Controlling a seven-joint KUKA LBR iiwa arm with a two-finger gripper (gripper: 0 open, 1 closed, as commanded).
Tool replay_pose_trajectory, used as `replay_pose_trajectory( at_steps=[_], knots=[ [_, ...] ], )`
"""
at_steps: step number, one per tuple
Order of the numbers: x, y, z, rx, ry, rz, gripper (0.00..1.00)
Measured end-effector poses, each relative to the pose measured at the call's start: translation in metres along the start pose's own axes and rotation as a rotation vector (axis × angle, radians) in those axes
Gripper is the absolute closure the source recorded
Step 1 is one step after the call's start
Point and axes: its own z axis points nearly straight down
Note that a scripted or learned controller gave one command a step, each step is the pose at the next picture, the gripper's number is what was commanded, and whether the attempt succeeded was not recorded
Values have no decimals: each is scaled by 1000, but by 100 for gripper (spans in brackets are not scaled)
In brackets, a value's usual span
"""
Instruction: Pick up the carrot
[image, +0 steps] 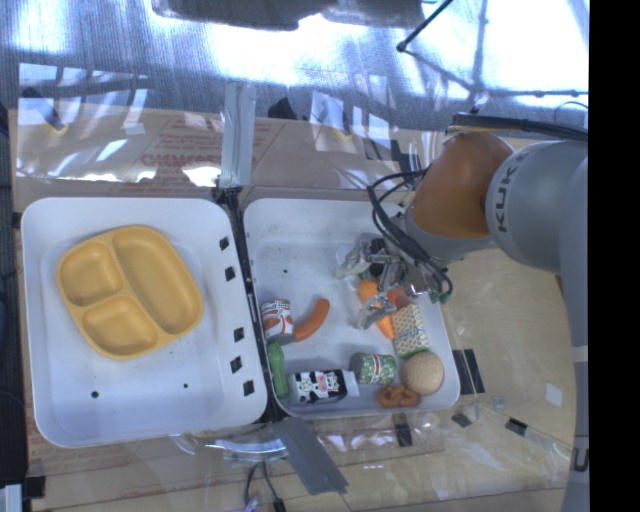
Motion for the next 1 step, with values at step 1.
replay_pose_trajectory(
  at_steps=[1],
  knots=[
    [-4,2,-14,3,-8,-10,100]
  ],
)
